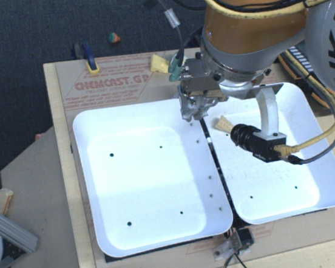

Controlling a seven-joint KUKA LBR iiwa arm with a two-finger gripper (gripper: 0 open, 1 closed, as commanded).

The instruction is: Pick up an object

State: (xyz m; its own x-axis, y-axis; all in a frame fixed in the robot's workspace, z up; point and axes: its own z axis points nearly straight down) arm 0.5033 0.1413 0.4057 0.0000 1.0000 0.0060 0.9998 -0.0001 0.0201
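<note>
**A:** Here's the bench from above — two white bins side by side, the left bin [142, 176] and the right bin [285, 188], sitting on a brown board [111, 76] with red lettering.

**B:** And the arm [261, 7] takes up the whole upper right, that orange band right over the far end of the right bin.

**A:** The gripper [192, 112] hangs at the far edge, just about where the two bins meet. Open or closed?

**B:** Cannot tell. It's small, dark and blurred down there, and the wrist crowds it from above.

**A:** What is there to grab?

**B:** One small cream-coloured scrap [222, 123] lying in the right bin, near its far left corner, just beside the gripper and apart from it.

**A:** Anything in the way?

**B:** A black cylinder-shaped attachment [254, 140] with a yellow cable [315, 141] hangs just right of the scrap, over the right bin. Beyond the bins, a yellow tag [159, 64] lies on the board, and a blue-and-yellow clamp [89, 58] sits at its far edge.
</note>
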